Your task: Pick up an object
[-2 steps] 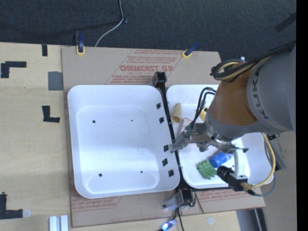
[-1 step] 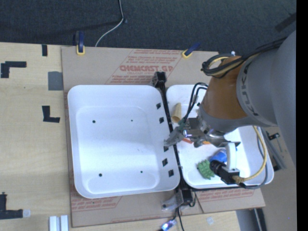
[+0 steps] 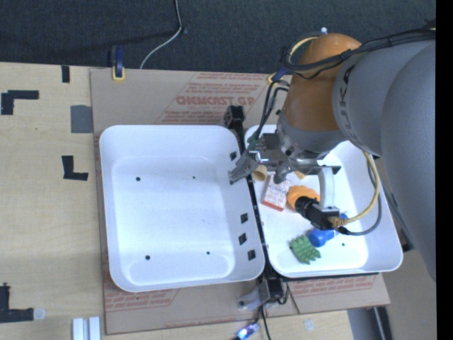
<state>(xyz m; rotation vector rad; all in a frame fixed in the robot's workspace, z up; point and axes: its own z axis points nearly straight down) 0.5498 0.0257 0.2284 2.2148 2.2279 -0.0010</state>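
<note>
Camera view: we saw the arm [image 3: 375, 83] come in from the right and hang over the right bin [image 3: 375, 257], wrist low above its upper left corner, near the divide between the bins. The tool [image 3: 263, 163] sat just inside the rim there; we could not tell its state, the wrist body covered too much of it. Nothing visibly sat in it, so we counted nothing as picked.

Candidates all lay in the right bin, bunched in its left half: a white and red packet [image 3: 274, 198] just below the tool, an orange piece [image 3: 303, 193] beside it, a blue piece [image 3: 322, 236] and a green block [image 3: 305, 249] nearer the front rim. The packet was closest, so we judged it the likely target. A yellow cable [image 3: 368, 214] looped off the wrist over these items, part of the rig.

The left bin [image 3: 170, 204] showed bare floor. Both bins rested on a cardboard sheet [image 3: 205, 98] on the counter [image 3: 42, 190], presumably to fix their position for the program.
</note>
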